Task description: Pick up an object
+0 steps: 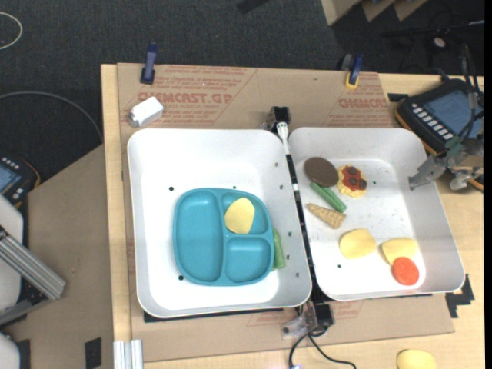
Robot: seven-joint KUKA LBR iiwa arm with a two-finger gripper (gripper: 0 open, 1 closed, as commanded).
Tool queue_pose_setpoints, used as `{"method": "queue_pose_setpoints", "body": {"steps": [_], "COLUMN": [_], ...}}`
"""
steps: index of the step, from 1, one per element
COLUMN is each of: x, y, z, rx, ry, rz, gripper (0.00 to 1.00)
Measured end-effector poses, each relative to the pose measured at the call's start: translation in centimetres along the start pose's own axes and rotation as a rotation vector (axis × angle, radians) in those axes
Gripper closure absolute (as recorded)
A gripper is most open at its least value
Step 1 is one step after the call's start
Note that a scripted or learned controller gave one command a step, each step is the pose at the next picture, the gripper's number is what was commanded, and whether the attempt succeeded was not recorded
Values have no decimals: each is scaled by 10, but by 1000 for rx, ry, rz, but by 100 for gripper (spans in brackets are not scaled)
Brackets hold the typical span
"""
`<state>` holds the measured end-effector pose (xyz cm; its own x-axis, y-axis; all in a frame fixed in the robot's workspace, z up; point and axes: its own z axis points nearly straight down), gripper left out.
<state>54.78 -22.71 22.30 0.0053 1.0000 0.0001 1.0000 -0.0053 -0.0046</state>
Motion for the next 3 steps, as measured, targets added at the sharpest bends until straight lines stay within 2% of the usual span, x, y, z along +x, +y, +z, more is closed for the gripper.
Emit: {"method": "queue_pose_setpoints", "body": {"steps": [1, 2, 3], "x": [36, 0, 2], "y": [-72, -69, -70], "z": [-24, -204, -320], "rx": [-1, -25, -22], "ry": [3, -11, -9], "rz": [-4, -5, -7], "gripper": [0, 0, 0]}}
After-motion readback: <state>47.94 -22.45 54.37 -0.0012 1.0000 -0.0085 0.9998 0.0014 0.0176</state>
